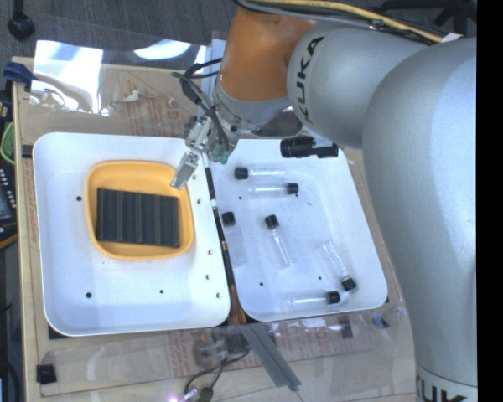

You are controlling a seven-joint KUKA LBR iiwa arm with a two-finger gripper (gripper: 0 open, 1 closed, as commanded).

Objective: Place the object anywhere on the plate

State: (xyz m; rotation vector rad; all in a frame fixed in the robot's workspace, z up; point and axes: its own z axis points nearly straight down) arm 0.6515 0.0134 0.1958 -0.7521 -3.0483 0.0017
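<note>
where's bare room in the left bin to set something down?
Left bin: a broad bare white strip along the near edge below the yellow plate, and a narrower one along the far-left wall. The plate's dark ribbed insert fills its middle. Its far-right corner is crowded by the gripper.

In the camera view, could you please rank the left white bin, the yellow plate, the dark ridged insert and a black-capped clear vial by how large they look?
1. Left white bin, largest.
2. Yellow plate, lying in that bin.
3. Dark ridged insert, within the plate's rim.
4. Black-capped clear vial in the right bin, smallest; the other vials there look alike.
</note>
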